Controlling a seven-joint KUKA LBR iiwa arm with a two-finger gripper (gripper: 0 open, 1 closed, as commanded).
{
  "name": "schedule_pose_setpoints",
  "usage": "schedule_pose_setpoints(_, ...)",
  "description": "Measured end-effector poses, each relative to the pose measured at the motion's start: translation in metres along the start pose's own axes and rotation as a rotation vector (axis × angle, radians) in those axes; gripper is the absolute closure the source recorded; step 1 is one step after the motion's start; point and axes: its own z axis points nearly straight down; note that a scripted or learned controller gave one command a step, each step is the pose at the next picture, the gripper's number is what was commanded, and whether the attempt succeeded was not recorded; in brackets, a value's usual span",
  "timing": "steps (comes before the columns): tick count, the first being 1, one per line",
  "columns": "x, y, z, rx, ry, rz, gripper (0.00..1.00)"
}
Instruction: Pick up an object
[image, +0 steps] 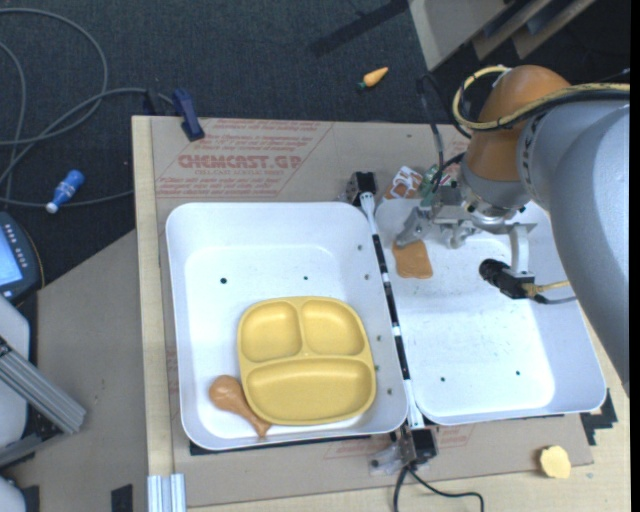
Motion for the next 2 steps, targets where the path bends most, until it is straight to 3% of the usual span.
schedule_pose_setpoints(1,0.001,-0.016,0.0,0.007,0.001,0.003,0.0)
schedule_pose_setpoints(2,0.002,0.0,0.0,0.0,0.0,0.001,0.0)
